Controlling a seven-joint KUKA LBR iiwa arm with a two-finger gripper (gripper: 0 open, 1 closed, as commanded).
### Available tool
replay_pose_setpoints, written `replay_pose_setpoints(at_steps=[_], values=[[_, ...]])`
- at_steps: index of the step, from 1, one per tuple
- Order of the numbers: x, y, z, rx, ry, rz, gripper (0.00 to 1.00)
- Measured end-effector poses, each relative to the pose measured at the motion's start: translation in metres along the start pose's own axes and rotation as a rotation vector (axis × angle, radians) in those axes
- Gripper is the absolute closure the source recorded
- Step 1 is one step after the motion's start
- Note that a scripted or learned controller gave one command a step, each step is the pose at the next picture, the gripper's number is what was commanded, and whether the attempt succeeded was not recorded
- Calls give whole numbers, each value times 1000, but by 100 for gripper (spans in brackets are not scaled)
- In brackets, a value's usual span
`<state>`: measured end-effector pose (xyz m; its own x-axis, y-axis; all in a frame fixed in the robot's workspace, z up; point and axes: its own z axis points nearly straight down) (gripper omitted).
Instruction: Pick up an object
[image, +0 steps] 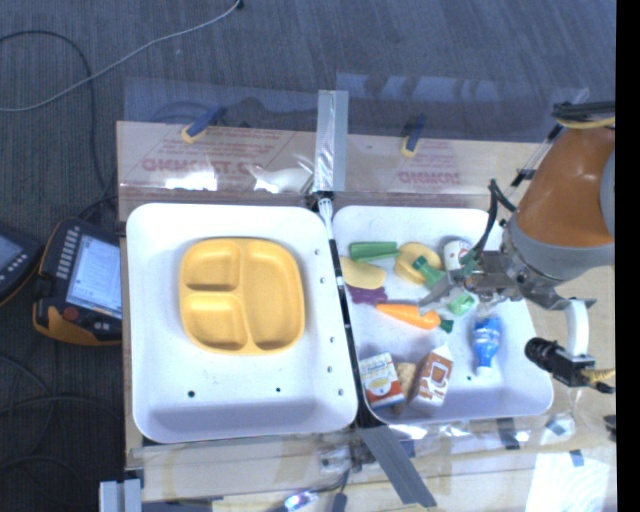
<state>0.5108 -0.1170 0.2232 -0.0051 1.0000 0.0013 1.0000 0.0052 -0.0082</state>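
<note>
The right bin (524, 396) holds several toy foods. An orange carrot (408, 316) lies in its middle, with a purple piece (366, 296) to its left. A green piece (372, 249) and a yellow piece (412, 262) lie nearer the back. A blue bottle (485, 345) lies at the right. Two small cartons (378, 378) (434, 377) stand by the front wall. My gripper (452, 288) hangs low over the bin's middle, just right of the carrot's thick end and beside small green bits. I see nothing clearly held in it.
The left bin (150, 400) bears a yellow divided plate (242, 294). A metal strip (332, 130) stands at the back between the bins. A teach pendant (80, 285) lies on the floor to the left. The arm's orange band (570, 195) overhangs the right bin's right side.
</note>
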Motion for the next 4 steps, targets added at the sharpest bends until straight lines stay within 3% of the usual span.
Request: replay_pose_setpoints(at_steps=[1, 2, 3, 4], values=[[-4, 39, 134, -13, 0, 208, 0], [-5, 122, 134, -17, -4, 93, 0], [-6, 156, 134, 15, 2, 138, 0], [-9, 153, 130, 33, -8, 134, 100]])
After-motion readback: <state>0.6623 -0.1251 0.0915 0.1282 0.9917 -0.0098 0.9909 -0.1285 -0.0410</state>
